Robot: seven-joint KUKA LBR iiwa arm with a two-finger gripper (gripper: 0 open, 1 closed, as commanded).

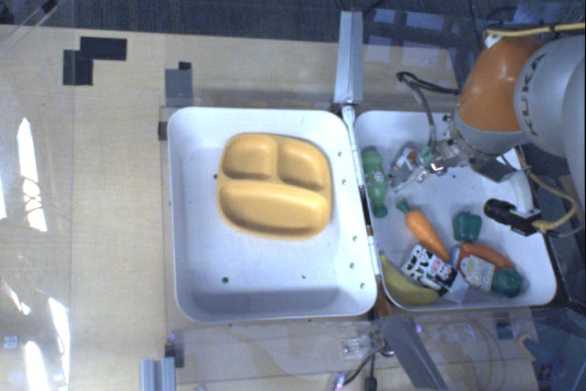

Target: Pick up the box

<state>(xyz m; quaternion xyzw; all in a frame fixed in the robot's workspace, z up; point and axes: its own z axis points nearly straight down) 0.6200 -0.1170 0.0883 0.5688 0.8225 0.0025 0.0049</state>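
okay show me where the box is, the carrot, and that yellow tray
box (pixel 428 266), camera view, on its black-and-white patterned top face.
carrot (pixel 428 234), camera view, on the middle of its orange body.
yellow tray (pixel 274 185), camera view, on the ridge between its compartments.

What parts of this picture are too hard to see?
1. Camera view: the gripper is small and blurred, so its state cannot be told.
2. The banana is partly covered by the box lying on it.
3. The box's black-and-white print is too small to read.
4. The arm is cut off by the right edge.
5. The green bottle lies against the bin wall; its label is unreadable.
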